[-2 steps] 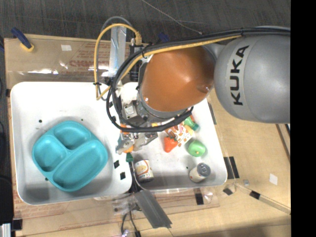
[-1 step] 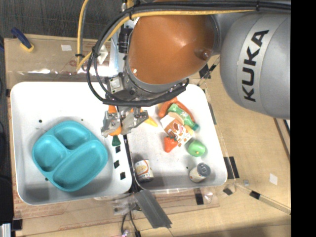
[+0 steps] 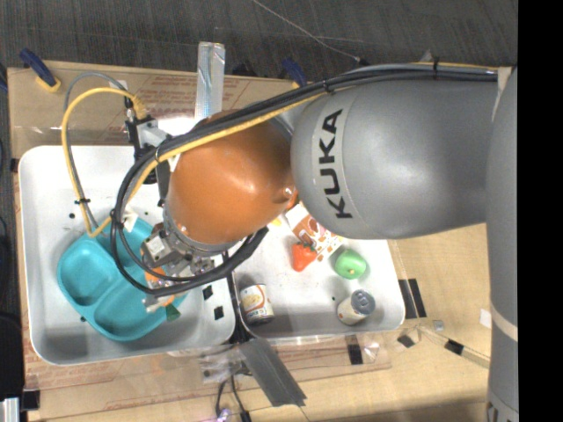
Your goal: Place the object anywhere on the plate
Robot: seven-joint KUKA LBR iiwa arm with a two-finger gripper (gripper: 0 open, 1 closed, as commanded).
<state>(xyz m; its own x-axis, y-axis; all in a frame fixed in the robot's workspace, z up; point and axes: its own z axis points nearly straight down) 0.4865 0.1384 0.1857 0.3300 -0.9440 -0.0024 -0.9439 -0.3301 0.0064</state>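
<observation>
Hanging over the plate's [image 3: 92,280] three o'clock edge, the gripper [image 3: 171,266] hides its fingers, so I cannot tell their state; the plate's nine o'clock half lies open.

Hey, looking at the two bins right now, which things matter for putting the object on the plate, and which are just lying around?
Part of the job:
- teal plate in the left bin
- pincer over the plate's right side; what it holds, if anything, I cannot tell

Just lying about, in the right bin:
- small can
- green apple
- red strawberry-like piece
- small grey-capped jar
</observation>
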